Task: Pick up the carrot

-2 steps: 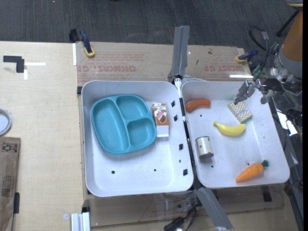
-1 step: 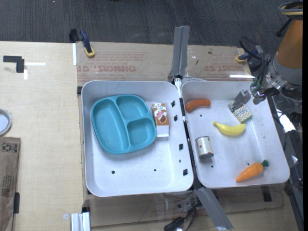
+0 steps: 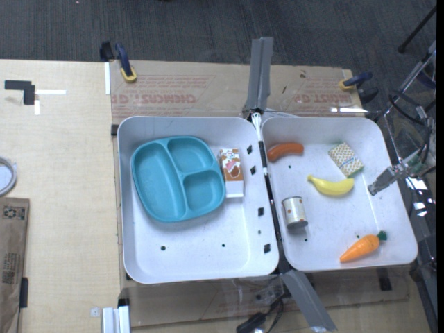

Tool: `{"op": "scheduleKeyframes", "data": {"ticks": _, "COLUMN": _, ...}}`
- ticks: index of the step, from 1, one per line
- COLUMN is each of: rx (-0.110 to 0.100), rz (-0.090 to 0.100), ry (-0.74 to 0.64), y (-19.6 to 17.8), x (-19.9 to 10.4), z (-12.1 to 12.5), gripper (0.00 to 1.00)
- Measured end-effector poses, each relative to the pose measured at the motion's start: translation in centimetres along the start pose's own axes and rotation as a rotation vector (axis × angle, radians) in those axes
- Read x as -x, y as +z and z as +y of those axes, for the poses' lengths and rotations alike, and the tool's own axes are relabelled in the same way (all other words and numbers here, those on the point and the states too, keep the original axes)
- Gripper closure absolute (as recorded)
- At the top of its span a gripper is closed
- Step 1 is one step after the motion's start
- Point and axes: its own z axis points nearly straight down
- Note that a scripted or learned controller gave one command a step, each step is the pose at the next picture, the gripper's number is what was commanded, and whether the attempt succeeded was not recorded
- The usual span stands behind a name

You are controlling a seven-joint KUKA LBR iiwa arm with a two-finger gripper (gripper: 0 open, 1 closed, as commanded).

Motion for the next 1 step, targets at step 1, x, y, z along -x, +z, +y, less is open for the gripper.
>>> {"op": "scheduleKeyframes", "data": {"ticks": 1, "rx": 0.003, "rz": 0.002, "ry": -0.056, "y": 12.54, "x": -1.77, "z": -3.81, "gripper": 0.00}}
